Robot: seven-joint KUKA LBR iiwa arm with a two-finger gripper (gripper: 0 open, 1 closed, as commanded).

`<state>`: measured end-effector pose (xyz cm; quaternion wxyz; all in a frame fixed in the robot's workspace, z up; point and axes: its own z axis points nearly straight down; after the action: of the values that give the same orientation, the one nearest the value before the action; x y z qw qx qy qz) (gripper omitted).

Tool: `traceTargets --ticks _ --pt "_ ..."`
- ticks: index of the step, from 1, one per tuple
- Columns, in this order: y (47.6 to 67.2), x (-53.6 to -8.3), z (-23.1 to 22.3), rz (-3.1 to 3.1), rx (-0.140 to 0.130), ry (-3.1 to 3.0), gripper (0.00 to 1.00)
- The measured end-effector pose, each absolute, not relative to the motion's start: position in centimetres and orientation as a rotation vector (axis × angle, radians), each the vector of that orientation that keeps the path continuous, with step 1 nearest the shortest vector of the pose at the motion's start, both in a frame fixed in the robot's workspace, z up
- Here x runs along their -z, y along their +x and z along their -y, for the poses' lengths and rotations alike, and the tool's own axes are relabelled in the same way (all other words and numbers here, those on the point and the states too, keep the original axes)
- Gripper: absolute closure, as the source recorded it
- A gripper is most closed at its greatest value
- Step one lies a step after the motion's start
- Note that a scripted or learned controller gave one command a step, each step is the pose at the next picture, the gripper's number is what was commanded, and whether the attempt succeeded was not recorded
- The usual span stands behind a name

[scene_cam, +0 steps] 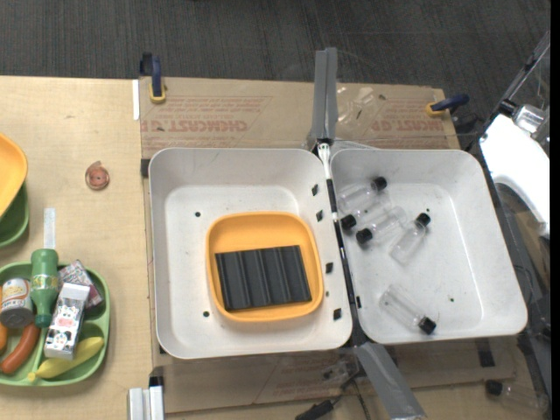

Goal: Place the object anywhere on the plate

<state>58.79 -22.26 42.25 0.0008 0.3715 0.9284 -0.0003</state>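
You had clear vials (385, 221) lying right of the orange plate (262, 226); grab one across its middle. Couldn't tell the hand's state, honestly.

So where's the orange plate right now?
The orange plate sits in the left bin with a dark ridged block on it; clear little bottles lie in the right bin.
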Motion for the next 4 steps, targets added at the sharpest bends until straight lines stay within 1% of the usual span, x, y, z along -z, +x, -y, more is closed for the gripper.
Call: traceTargets --ticks 1,2,3,4 --pt "49.1 -43.5 22.3 -3.065 0.001 0.678 1.00" --pt "58.1 -44.1 22.2 -3.127 0.000 0.255 1.00" --pt "50.9 -44.2 22.2 -3.134 0.000 -0.183 1.00" --pt "50.9 -44.2 22.2 -3.133 0.000 -0.184 0.00"
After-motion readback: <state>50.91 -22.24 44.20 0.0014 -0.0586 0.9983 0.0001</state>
